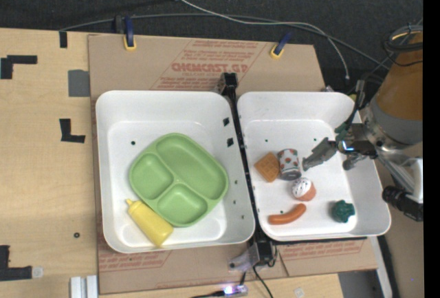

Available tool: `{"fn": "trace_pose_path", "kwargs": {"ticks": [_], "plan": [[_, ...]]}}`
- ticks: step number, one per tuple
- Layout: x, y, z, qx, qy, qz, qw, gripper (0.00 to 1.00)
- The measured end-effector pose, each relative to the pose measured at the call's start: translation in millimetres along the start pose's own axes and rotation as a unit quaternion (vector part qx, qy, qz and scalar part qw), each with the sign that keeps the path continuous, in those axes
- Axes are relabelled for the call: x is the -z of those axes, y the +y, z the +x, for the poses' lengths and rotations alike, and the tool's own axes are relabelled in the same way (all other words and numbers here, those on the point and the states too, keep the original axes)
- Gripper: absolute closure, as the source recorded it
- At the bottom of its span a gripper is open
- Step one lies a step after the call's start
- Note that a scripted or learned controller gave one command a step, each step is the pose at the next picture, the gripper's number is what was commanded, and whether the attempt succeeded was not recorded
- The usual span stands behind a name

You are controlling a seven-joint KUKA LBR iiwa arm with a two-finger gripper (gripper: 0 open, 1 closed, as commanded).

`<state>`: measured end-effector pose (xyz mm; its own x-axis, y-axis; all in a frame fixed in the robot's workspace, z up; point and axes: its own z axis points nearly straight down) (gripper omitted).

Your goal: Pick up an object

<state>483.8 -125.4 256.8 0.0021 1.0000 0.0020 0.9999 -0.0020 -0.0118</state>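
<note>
Hovering end effector point(335, 154), fingers spread, above right bin point(289, 107)

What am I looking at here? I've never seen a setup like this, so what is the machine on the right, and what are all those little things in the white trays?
This is one picture, taken by a camera fixed above a bench and looking down at a slant. The grey and orange shape at the right is a robot arm. At its end is a gripper with two fingers, which serves as its hand. It hangs above the right bin with nothing between its fingers.

Its job is to pick up an object. In that bin lie an orange block, a small printed can, a white and orange ball-like toy, a toy sausage and a small dark green toy.

The left bin holds a green divided plate and a yellow squeeze bottle beside it.
</note>
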Motion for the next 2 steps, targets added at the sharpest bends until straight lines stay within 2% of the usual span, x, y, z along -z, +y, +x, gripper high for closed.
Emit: {"fn": "trace_pose_path", "kwargs": {"ticks": [1,2], "plan": [[5,2,0,0.002,-0.001,-0.005,1.0,0.0],[-58,3,7,0.001,0.0,-0.002,1.0,0.0]]}}
